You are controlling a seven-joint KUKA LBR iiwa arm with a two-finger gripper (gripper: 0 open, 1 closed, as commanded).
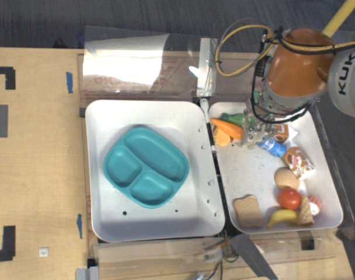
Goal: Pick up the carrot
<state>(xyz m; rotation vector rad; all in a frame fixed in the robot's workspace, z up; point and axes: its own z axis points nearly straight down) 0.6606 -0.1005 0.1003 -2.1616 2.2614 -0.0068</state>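
The carrot (pixel 228 128), orange with a green leafy top, lies in the back left corner of the right bin (pixel 247 179), beside an orange chunk (pixel 223 139). My gripper (pixel 254 135) hangs just to the carrot's right, under the orange wrist band (pixel 297 63). Its metal fingers point down near the carrot's thick green end. Nothing can be made out between them.
The left bin (pixel 101 214) holds a teal divided plate (pixel 145 165). In the right bin lie a blue packet (pixel 274 146), a wrapped snack (pixel 298 161), a bread roll (pixel 286 178), a tomato (pixel 290 199), a banana (pixel 281 217) and a toast slice (pixel 247 210). Yellow cables (pixel 236 51) loop behind.
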